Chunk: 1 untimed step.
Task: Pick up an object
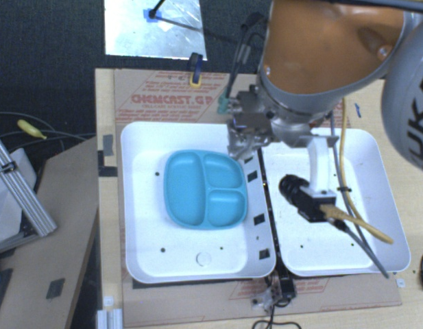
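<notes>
Your arm fills the upper right of the frame, its orange band above the wrist. Below it sit the left bin and the right bin, side by side. In the left bin's middle lies a blue divided plate. The gripper hangs at the plate's upper right corner; whether it grips anything, you cannot tell.

place: robotics lab | evidence: KUKA arm, two white bins on bench, cabling
</notes>
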{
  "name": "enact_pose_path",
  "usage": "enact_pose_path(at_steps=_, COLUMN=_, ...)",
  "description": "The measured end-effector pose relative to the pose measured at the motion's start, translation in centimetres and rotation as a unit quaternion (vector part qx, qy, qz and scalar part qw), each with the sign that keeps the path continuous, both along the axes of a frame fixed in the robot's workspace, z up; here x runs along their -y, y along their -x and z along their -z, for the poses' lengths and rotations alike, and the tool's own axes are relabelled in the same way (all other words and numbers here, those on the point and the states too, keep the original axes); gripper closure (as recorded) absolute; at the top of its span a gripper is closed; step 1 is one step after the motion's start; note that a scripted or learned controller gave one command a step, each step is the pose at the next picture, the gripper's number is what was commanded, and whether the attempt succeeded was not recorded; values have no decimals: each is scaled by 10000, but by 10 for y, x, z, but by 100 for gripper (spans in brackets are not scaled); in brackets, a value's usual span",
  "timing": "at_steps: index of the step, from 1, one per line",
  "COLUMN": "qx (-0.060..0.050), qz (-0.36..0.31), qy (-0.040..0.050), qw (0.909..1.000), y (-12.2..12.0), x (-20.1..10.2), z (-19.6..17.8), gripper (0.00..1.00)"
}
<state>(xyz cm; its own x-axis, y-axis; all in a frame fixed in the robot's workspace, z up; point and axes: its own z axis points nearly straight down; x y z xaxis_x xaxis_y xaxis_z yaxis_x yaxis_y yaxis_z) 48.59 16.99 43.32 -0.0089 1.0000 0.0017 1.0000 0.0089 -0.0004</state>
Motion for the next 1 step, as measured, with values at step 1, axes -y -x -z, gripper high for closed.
enact_pose_path(at_steps=1, qx=22, qz=62, qy=6, qw=10000, y=-1, x=48, z=-13, gripper=100)
